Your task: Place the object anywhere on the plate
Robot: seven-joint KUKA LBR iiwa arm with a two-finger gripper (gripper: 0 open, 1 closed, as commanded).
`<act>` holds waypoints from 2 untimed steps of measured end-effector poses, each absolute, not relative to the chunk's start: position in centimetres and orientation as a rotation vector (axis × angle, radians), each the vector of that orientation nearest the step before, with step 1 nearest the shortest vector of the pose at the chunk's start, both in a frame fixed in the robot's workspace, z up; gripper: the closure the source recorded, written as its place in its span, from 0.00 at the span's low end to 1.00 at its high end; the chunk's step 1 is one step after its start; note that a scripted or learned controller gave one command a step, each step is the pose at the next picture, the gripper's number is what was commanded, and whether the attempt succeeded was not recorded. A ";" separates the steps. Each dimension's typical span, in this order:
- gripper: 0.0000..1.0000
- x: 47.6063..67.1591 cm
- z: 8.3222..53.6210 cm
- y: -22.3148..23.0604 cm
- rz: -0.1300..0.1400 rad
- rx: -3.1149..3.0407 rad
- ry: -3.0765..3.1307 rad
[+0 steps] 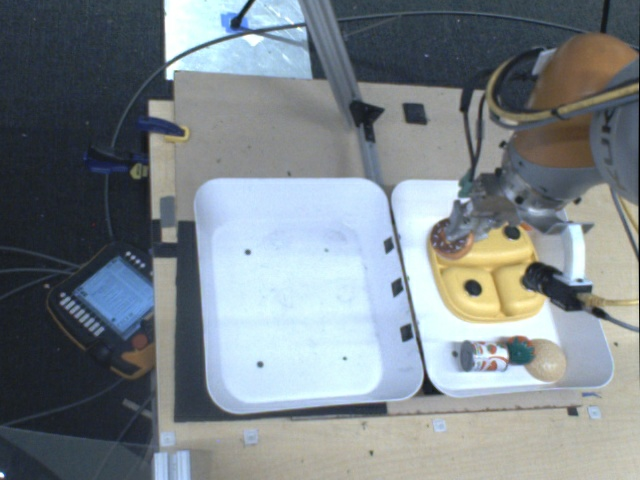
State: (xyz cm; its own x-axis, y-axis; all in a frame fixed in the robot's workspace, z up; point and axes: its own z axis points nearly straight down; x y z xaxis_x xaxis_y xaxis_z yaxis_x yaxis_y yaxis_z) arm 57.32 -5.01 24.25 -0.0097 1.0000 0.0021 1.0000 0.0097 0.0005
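Now the gripper (pixel 462 230) sits over a donut (pixel 452 241) on the yellow plate (pixel 490 283) in the right bin (pixel 425 298) — grip undeterminable. Donut looks light, rigid — best pinched across its ring.

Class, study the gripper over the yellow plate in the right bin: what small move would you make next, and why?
Probably ease the gripper straight up a little to check. It sits low at the left end of the yellow plate, right at a round brown object that seems to rest on the plate. Whether the fingers grip it cannot be told; a small lift would show that.
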 end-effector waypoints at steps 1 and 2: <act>1.00 56.1 24.4 -0.2 -0.003 -2.209 -2.232; 1.00 55.3 23.1 5.0 -0.002 -2.209 -2.231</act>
